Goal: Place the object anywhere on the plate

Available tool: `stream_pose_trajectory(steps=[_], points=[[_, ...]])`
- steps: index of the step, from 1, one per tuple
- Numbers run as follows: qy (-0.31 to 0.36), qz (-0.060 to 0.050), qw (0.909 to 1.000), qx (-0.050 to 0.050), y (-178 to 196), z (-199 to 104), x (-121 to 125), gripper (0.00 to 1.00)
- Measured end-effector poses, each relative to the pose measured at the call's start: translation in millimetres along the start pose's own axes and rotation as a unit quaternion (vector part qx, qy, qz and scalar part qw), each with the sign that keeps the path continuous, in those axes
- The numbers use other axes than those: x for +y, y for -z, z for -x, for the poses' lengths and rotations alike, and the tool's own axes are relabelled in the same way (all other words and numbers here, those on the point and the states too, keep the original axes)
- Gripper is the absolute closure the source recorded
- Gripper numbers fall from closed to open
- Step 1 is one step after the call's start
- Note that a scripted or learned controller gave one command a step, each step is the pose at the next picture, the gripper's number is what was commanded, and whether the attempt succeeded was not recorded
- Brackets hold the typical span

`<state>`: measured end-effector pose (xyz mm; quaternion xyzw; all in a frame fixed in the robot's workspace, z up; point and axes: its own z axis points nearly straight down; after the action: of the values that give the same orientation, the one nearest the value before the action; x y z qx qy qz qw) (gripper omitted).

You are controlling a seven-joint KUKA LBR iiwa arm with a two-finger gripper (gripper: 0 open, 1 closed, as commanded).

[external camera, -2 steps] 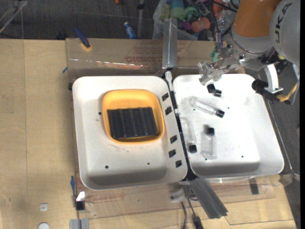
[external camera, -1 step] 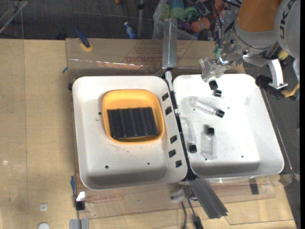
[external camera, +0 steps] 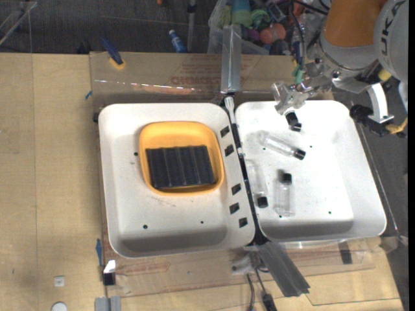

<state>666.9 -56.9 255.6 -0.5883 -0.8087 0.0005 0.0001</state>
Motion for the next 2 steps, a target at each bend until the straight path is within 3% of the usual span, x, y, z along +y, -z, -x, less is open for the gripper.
stream_pose_trajectory(steps=[1, 2], points=[[0.168, 0.001, 0.9858, 0.001, -27.4, -9.3, 3.2, 1.0], [0.205, 0.001, 0.9787, 0.001, -59.6, -8.9, 2.1, 1.0]])
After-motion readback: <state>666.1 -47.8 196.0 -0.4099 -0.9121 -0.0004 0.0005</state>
